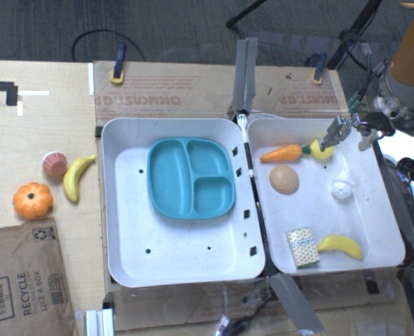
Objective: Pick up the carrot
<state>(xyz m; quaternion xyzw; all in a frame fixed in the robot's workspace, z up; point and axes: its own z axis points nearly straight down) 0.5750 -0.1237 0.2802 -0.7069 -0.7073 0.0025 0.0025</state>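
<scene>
You see the carrot (281, 154) lying on its side near the back of the right bin (382, 208), its orange tip toward the divider and its green top toward the arm. Take the carrot as your landmark. The gripper (330, 141) hangs just past the carrot's leafy end, over a small yellow-green piece (321, 152) that touches that end. You cannot tell from this angle whether the tool is parted or closed, and nothing shows gripped in it. Just in front of the carrot sits a tan egg (284, 180). Farther forward lie a small box (302, 248) and a banana (340, 246). A white ball (341, 190) rests toward the arm's side. Across the divider, the left bin (122, 208) carries a teal divided plate (191, 178).
</scene>
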